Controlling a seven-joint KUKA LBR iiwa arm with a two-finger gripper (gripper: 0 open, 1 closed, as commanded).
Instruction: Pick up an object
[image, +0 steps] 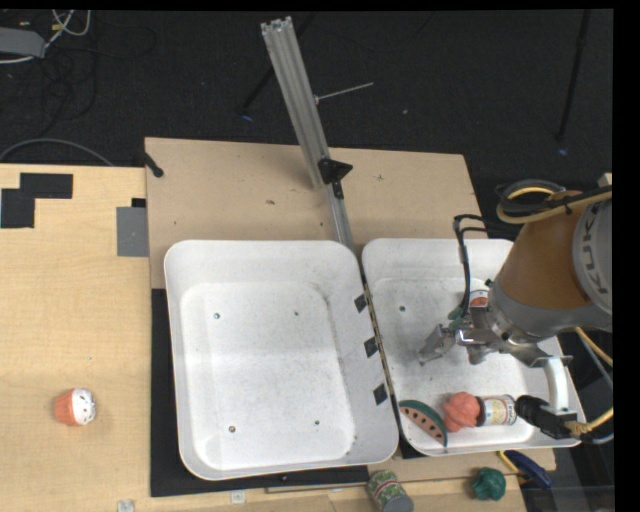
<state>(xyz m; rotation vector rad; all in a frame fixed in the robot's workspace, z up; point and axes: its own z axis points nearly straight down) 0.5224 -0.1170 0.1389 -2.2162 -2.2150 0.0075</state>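
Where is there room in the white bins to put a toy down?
The left bin has bare floor from wall to wall. In the right bin, only the far corner beside the divider is free. Its near edge is crowded: a watermelon slice, a pink ball and a small bottle, with the end effector above.

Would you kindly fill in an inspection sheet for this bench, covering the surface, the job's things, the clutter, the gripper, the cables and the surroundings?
Surface: two shallow white bins side by side, left bin and right bin, on a tan board.
Job's things: in the right bin near its front edge lie a green-rimmed slice toy, a pink lumpy toy and a small bottle.
Clutter: red-and-white ball on the wooden table at left; green toy and a small can in front of the bins.
Gripper: gripper low over the right bin, nothing seen between its fingers.
Cables: black cable and yellow cable by the arm.
Surroundings: slanted metal rail, dark floor.
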